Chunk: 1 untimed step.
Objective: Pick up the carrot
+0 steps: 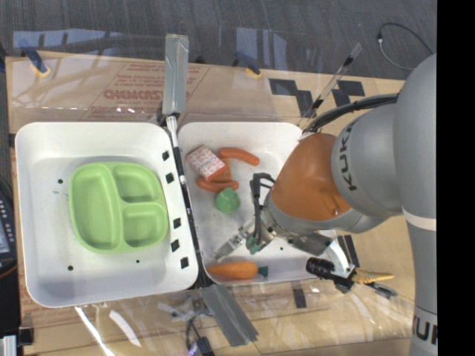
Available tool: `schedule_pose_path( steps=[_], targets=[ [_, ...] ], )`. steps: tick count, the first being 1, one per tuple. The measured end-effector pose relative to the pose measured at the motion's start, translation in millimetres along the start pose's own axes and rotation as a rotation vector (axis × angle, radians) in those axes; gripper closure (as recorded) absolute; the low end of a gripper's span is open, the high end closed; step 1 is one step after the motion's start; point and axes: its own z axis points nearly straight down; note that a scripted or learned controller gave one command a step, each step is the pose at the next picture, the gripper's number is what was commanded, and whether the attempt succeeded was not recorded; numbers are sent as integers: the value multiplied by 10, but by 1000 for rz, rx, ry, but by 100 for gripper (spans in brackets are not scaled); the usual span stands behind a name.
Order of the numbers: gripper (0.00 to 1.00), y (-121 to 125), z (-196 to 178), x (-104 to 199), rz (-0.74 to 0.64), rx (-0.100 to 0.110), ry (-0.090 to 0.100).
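Right bin [286, 133]: one carrot [233, 271], 6 o'clock edge. Gripper [239, 244] just above; fingers' state — cannot tell. One green tray [119, 205], left bin [37, 199].

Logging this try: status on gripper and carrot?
Gripper low in right bin, nothing held. Carrot flat by front wall, just below it. Green ball behind, clear.
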Motion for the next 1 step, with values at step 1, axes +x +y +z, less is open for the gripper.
schedule_pose_path(
  steps=[1],
  targets=[
    [0, -197, 1, -284, 28, 0, -1]
  ],
)
